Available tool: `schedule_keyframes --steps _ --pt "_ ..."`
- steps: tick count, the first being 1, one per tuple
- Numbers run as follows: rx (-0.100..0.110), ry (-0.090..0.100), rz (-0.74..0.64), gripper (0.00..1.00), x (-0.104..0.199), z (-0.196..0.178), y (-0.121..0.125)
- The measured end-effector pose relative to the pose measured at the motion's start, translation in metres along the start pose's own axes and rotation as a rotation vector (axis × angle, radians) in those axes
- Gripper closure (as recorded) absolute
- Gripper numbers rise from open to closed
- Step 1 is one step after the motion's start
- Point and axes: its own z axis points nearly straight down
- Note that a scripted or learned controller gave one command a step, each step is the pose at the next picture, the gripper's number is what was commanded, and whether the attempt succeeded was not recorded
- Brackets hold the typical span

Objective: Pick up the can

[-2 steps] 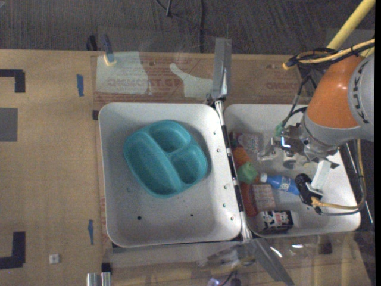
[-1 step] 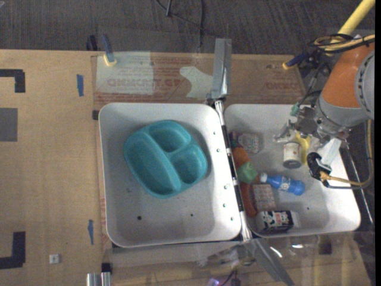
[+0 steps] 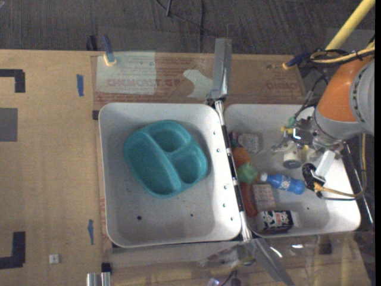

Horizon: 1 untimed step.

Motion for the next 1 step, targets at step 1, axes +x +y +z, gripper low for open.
schedule_keyframes --steps 1 --pt "-0.004 -0.004 0.000 1.00 -0.0011 -0.0114 0.0012"
